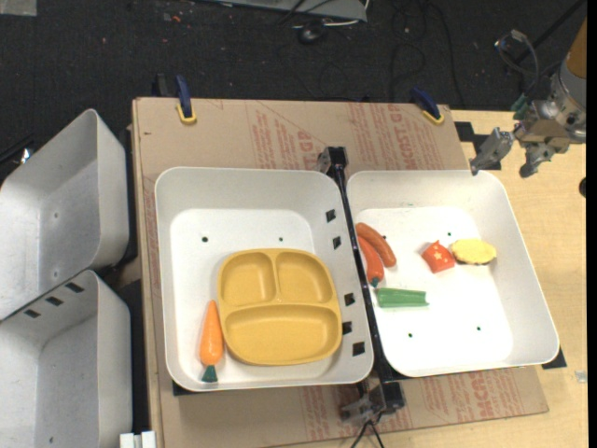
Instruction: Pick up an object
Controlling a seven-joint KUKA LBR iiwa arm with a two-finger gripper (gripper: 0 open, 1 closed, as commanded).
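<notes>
Carrot (211,336) lies upright in view, green tip toward near rim.

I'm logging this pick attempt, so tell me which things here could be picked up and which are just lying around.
Could be picked:
carrot
two sausages
green bean piece
red piece
yellow slice
yellow divided plate, perhaps
The claw is open, beyond the right bin's far corner.

Lying about:
two white bins
spare bins at left
blue clamps

In the right bin I see two sausages (375,250) at its left wall, a green bean (402,298) below them, and a red pepper piece (438,257) touching a yellow slice (474,251) mid-bin.
</notes>
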